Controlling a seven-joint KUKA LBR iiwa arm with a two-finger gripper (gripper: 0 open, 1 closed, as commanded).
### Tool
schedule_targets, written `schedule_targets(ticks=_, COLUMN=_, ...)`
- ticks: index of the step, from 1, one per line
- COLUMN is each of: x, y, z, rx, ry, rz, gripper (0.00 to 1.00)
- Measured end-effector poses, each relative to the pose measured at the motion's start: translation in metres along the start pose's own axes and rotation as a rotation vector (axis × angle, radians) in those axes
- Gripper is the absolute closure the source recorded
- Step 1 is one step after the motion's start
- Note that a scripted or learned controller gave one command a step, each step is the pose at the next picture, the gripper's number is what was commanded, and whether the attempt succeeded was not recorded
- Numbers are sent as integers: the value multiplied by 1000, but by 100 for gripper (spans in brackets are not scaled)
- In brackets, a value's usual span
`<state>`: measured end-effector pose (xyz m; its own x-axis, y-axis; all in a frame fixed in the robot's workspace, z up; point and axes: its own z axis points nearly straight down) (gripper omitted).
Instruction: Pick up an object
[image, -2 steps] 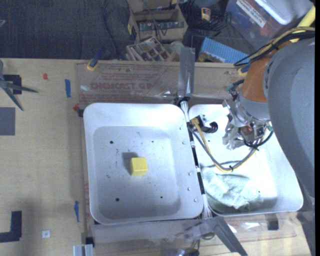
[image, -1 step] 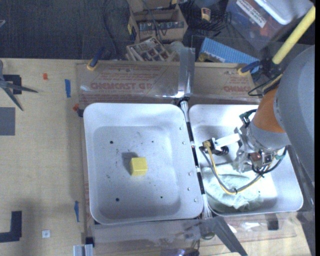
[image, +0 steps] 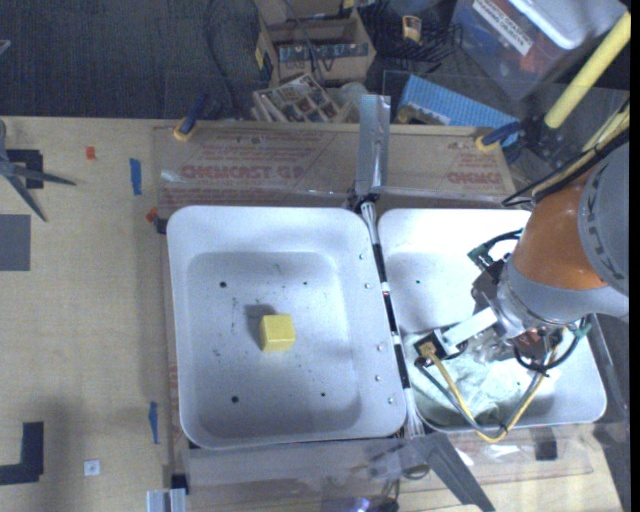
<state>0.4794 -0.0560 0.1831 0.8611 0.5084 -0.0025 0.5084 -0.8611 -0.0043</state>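
A small yellow block (image: 278, 332) lies alone near the middle of the left white bin (image: 200, 260). In the right bin (image: 420, 260), a pale crumpled object (image: 478, 385) rests near the front edge. My gripper (image: 492, 352) hangs low in the right bin, directly over that crumpled object and touching or nearly touching it. The grey arm with its orange band (image: 555, 250) reaches in from the right and hides the right side of this bin. A yellow cable (image: 462, 405) loops below the gripper.
The divider between the two bins (image: 385, 310) runs just left of the gripper. A cardboard panel (image: 260, 165) stands behind both bins. Wooden bench surface (image: 80, 300) stretches to the left.
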Motion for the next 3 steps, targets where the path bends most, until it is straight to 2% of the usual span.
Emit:
schedule_targets(ticks=1, x=35, y=-34, z=0, rx=-3, ry=1, rz=330, gripper=100)
schedule_targets(ticks=2, x=10, y=-16, z=-102, rx=-4, ry=2, rz=295, gripper=100)
schedule_targets(ticks=3, x=12, y=-15, z=-111, rx=-4, ry=0, rz=293, gripper=100)
